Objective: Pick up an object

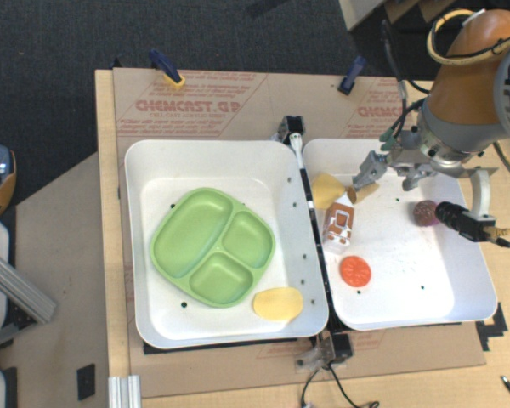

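My gripper (393,177) hangs over the back of the right bin (459,300), its two fingers spread open with nothing between them. The left finger (368,172) points down toward a yellow wedge (325,189) lying by the bin's left wall. Just in front of the wedge lies a brown and white packet (338,225). An orange-red disc (354,272) rests nearer the front. A dark purplish ball (424,212) sits just below and right of the gripper.
The left bin (144,228) holds a green divided plate (212,246) and a pale yellow oval (278,303) at its front right. A black divider rail (310,228) runs between the bins. A black fitting with a cable (463,222) juts out beside the ball.
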